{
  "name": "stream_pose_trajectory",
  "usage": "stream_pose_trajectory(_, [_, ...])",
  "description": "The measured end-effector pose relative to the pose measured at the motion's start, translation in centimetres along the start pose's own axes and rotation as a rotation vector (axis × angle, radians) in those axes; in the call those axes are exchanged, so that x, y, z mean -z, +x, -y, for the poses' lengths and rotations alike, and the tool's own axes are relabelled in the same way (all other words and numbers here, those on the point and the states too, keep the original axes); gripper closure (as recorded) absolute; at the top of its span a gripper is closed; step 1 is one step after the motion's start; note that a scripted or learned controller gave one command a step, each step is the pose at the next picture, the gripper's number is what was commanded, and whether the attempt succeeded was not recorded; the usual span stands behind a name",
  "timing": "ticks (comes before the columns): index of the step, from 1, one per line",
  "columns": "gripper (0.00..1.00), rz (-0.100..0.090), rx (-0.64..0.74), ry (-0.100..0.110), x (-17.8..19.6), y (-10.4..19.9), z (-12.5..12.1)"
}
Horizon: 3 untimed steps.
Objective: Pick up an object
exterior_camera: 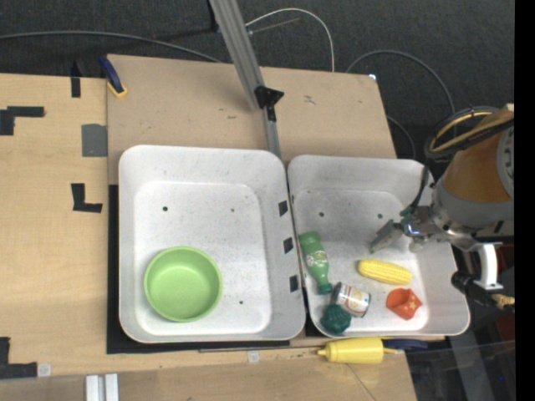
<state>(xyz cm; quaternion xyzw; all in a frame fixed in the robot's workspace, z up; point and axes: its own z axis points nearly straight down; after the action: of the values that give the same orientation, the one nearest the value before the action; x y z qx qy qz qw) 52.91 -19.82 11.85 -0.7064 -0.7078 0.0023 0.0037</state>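
Here the corn cob [385, 271] lies just below the tool [387, 238].

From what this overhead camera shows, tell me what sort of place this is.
Probably a robotics lab's grasping test bench. Two shallow white plastic bins sit side by side on a cardboard-topped bench, toy items like a yellow plastic corn cob lie inside, and the grey-and-orange arm's gripper reaches in.

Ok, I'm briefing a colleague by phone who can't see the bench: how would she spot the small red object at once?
Look at the right-hand white bin, then its near right corner. The small red faceted block lies there, just below the yellow corn cob and right of the small silver can. It is the one red thing in that bin.
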Motion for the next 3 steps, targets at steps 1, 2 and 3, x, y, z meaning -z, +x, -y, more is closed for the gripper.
stream_pose_trajectory(1, [0.0,0.004,0.0,-0.009,-2.9,0.0,-0.1])
stream_pose_trajectory(2, [1.0,0.003,0.001,-0.009,-1.8,0.1,-0.1])
stream_pose_trajectory(3, [1.0,0.004,-0.001,-0.011,3.8,-0.6,-0.8])
